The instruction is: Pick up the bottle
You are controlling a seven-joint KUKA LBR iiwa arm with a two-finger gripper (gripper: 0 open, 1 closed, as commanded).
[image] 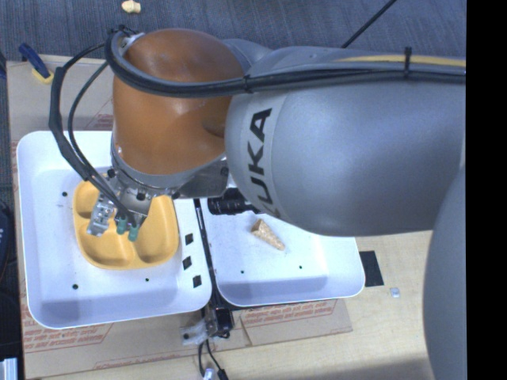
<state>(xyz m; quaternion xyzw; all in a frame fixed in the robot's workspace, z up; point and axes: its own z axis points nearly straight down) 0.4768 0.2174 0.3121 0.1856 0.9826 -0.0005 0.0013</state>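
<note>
My gripper [113, 218] hangs low in the left bin [40, 236], just over a yellow, lobed, dish-like object [154, 240] that lies on the bin floor. Its tip has a silver part and small green parts, and it overlaps the left half of the yellow object. Nothing shows as being held. The orange band [170, 101] and the broad grey arm [341, 133] hide the back of both bins. I cannot make out which object is the bottle.
A tan cone-shaped piece [268, 234] lies in the right bin [317, 285], near the divider. Black cables [63, 137] loop from the wrist over the left bin's back. A blue item [36, 62] sits on the bench at far left.
</note>
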